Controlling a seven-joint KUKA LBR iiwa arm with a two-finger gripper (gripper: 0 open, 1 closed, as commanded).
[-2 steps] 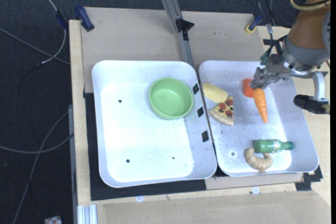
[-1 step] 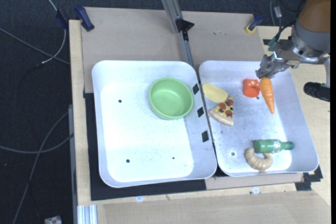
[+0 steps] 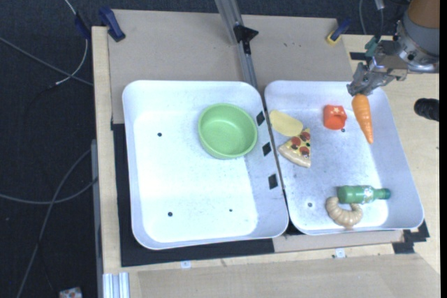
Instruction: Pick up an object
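The carrot (image 3: 362, 117) is seen hanging tip-down over the right bin (image 3: 398, 171), its top pinched by the gripper (image 3: 360, 86). The lifting step is judged underway; a steady raise without slipping is called for next.

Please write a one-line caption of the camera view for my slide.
Gripper above the carrot in the right bin; green bowl in the left bin.
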